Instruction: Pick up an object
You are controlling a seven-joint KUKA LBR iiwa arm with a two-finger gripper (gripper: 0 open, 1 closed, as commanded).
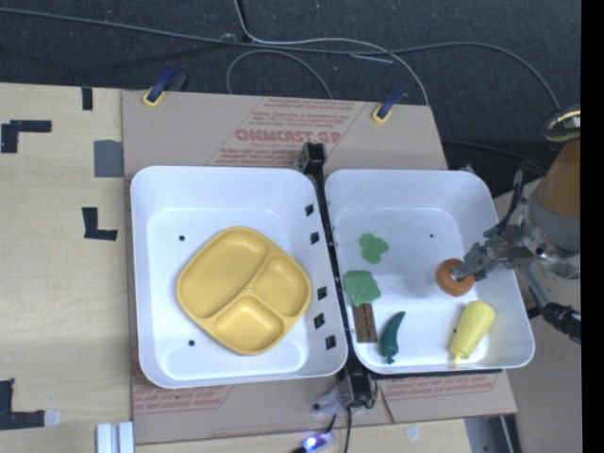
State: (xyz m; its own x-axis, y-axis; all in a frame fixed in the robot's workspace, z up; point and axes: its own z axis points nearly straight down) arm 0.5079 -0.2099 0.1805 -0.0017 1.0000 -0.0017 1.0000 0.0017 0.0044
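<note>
red "chemcast gp" print (288, 136) marks the cardboard; cannot tell the jaws' state over the orange ring (454, 277).

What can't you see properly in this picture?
- Orange round toy: the pincer covers part of it, so I cannot tell if it is gripped.
- Brown block: too small to identify, partly under a green piece.
- Arm: cut off at the right edge.
</note>
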